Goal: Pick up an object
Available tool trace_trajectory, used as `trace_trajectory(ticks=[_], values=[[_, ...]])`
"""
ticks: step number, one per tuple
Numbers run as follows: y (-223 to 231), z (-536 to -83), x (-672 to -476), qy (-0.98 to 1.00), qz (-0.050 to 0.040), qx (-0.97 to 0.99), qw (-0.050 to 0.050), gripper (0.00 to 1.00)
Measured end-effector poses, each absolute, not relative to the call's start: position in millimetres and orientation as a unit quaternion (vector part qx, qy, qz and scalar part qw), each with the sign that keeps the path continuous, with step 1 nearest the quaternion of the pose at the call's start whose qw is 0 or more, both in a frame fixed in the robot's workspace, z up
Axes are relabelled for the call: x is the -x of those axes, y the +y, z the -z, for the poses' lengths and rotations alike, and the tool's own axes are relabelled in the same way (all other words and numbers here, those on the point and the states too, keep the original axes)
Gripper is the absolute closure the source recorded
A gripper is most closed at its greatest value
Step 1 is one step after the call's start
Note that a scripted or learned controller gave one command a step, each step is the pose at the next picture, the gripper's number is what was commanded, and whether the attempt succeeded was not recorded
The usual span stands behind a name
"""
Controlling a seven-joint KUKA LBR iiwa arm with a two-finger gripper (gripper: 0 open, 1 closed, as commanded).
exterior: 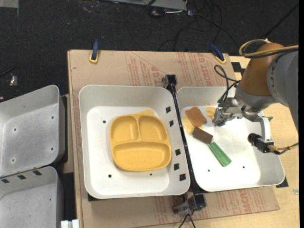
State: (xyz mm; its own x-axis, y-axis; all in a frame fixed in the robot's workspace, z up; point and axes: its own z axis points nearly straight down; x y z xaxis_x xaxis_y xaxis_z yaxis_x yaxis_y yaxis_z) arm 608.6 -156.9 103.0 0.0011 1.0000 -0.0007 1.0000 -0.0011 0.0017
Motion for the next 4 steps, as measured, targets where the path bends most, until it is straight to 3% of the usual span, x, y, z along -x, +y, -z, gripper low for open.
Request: trace_trajectory(ticks=[1,4], values=[[-157,-146,-612.9,0.708,-0.0014,-0.706,0.002,1.0],[-154,-294,-599.6,0.708,-0.0012,-0.706,0.002,1.0]])
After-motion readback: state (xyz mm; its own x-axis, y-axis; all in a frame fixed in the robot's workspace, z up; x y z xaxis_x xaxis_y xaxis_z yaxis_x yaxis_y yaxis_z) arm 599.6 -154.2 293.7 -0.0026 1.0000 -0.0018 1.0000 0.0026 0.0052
